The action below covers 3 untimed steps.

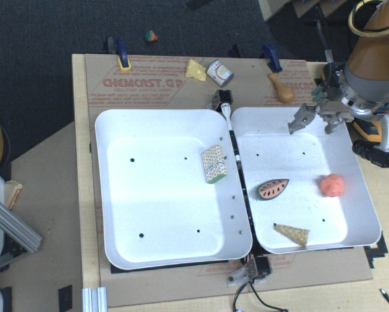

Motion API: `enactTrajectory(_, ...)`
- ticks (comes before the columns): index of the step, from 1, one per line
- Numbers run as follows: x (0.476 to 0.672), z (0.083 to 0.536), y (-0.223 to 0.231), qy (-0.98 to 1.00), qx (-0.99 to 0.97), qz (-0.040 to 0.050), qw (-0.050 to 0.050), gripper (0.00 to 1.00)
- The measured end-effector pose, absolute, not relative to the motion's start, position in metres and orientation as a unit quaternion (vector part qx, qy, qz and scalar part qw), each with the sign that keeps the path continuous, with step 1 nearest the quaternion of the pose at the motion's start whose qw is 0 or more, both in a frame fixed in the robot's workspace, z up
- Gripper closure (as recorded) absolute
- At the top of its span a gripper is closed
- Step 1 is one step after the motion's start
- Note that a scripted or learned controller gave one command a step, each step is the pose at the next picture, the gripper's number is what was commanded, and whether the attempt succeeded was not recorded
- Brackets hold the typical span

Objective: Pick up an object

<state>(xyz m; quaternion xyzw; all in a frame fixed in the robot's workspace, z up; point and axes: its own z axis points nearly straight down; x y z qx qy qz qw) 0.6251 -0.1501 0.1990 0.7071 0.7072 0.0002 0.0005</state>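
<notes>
White bins (116,174); pink ball (332,185), brown/black-speckled slice (272,188), tan wedge (292,233), green-patterned box (214,164).

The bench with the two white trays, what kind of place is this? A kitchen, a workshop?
Most likely a robotics lab bench set up for grasping trials. A grey robot arm with a gripper hangs over two shallow white bins, which hold small toy-like items such as a pink ball, and blue clamps pin the board down.
</notes>
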Motion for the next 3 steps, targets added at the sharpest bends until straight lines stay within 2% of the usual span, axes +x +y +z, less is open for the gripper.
enactTrajectory(1, 0.626, 0.21, -0.15, 0.707, 0.707, 0.0011, 0.002, 1.0)
enactTrajectory(2, 0.611, 0.309, -0.166, 0.707, 0.707, 0.0022, 0.005, 1.0)
enactTrajectory(3, 0.564, 0.234, -0.09, 0.709, 0.705, -0.0019, -0.006, 1.0)
